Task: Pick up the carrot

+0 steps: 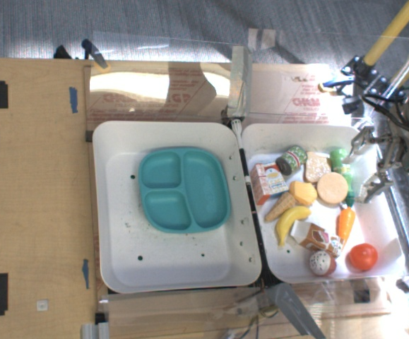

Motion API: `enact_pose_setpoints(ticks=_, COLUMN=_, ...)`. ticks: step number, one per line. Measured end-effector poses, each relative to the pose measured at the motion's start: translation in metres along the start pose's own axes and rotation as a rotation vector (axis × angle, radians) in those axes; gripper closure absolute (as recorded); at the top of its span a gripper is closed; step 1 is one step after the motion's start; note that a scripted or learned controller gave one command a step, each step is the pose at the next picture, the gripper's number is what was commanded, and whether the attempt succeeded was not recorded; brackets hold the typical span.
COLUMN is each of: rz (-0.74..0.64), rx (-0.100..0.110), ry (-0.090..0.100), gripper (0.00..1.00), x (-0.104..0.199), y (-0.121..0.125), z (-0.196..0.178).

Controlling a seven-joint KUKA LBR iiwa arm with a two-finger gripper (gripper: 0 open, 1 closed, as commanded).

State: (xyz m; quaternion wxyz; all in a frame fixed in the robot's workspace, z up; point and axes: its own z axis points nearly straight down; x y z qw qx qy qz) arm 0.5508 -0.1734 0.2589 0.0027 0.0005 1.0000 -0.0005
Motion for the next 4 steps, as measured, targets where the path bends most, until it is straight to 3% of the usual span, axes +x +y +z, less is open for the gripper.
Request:
enact_pose_setpoints(ticks=1, rz=-0.055, rx=-0.004, ry=0.012, gripper=0.00, x=0.025, y=-0.029, z=0.106)
enact_pose_setpoints(ticks=2, rz=-0.025, rx=0.002, ry=-0.005, gripper=0.00, x=0.010, y=-0.034, z=0.161)
enact_pose_setpoints(ticks=3, rz=-0.028, rx=0.002, ry=-0.008, gripper=1.00, x=0.008, y=-0.032, z=0.151)
enact_pose_setpoints(ticks=4, rz=0.028, rx=0.002, ry=-0.011, gripper=1.00, x=0.017, y=0.001, z=0.048)
